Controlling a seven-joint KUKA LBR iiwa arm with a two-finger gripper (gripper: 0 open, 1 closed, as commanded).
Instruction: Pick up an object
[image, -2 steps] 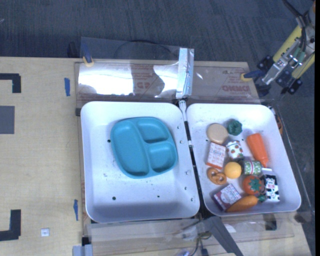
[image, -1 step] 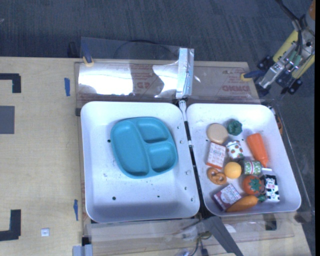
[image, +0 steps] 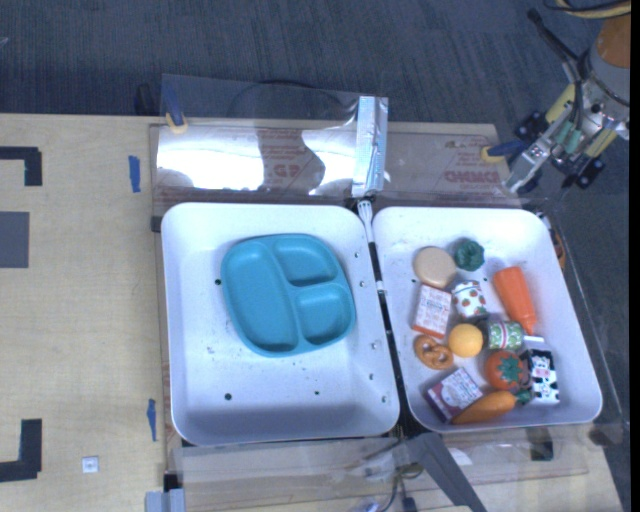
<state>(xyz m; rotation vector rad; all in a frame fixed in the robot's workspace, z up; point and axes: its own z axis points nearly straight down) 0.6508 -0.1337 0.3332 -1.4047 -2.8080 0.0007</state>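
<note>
**Pre-grasp, nothing picked yet**

My gripper (image: 560, 150) is parked up past the far right corner of the right bin (image: 575, 400), clear of everything. Can't tell its state from this angle.

Targets are all in the right bin, packed tight: orange carrot (image: 515, 296) along the right side, yellow ball (image: 465, 340) mid-pile, tomato (image: 506, 368) just beside it, tan bun (image: 434, 266) and a dark green lump (image: 468, 254) at the far end. Left bin (image: 190, 400) holds a blue divided plate (image: 288, 293).

Carrot looks easiest: long, lying slightly apart. Next move: swing over the bin, align across its width, descend.
</note>
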